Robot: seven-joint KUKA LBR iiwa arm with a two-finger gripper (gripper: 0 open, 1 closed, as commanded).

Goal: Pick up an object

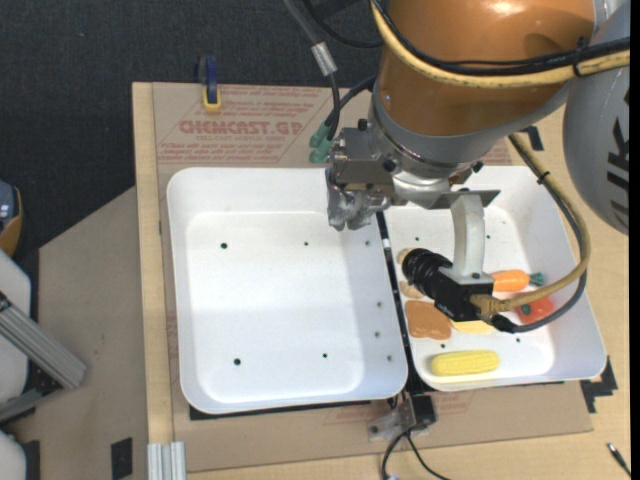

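The arm (480, 38) is seen reaching in from the right, and its orange band covers the upper part of the right bin (522, 218). The gripper (350, 206) is held above the far right corner of the left bin (270, 298), just beside the wall where the two bins meet. It is viewed from above, so it cannot be told whether it is spread or pressed together, and nothing is seen held in it.

The things to be picked up are gathered in the near part of the right bin. A yellow corn cob (463, 364) lies along the near wall, and a tan flat piece (427, 320) lies just beyond it, close to the dividing wall. An orange carrot (510, 280) and a red piece (537, 308) are found further right. Both bins are carried on the brown-sheeted bench (250, 118).
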